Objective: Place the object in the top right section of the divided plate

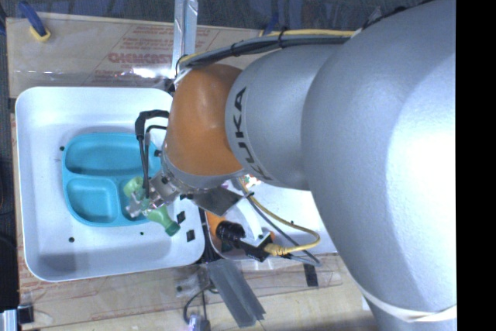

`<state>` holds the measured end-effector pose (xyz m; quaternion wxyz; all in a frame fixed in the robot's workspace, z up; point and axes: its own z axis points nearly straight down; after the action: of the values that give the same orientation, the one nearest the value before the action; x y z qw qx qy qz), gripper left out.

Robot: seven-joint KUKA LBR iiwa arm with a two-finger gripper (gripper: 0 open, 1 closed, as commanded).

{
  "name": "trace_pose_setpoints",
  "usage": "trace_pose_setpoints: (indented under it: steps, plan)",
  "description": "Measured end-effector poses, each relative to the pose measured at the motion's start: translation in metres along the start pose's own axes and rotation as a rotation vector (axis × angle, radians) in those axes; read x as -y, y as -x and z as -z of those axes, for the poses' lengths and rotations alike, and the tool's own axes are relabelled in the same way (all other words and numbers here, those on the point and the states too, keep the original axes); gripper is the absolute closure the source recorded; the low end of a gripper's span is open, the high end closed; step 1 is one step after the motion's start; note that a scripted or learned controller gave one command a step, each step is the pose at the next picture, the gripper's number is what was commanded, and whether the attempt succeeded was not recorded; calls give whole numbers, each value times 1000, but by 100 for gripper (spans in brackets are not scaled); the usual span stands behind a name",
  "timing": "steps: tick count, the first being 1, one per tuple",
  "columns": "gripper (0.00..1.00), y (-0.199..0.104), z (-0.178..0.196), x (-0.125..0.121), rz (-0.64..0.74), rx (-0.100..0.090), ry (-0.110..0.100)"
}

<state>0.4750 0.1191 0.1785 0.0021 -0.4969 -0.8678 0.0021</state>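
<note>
A blue divided plate [97,178] lies in the left white bin [39,167]. My gripper [146,201] hangs over the plate's lower right part, under the orange wrist band. A green object [165,219] sits at the gripper's tip, partly over the plate's right edge; whether the fingers hold it is hidden by the wrist. The plate's large upper compartment [101,155] shows bare blue.
The big grey arm [349,143] covers the right bin and most of the view's right half. An orange object [213,227] peeks out under the wrist near the bins' divide. A cardboard sheet [116,50] lies behind the bins.
</note>
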Motion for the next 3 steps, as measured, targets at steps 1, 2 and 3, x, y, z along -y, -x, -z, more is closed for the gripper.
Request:
trace_pose_setpoints:
  steps: [1, 2, 3]
  plan:
    - [100, -52, 29, -30, 66, 1, 2]
    - [100, 8, -3, -53, 81, 2, 3]
    - [100, -43, 14, -26, 378, 1, 1]
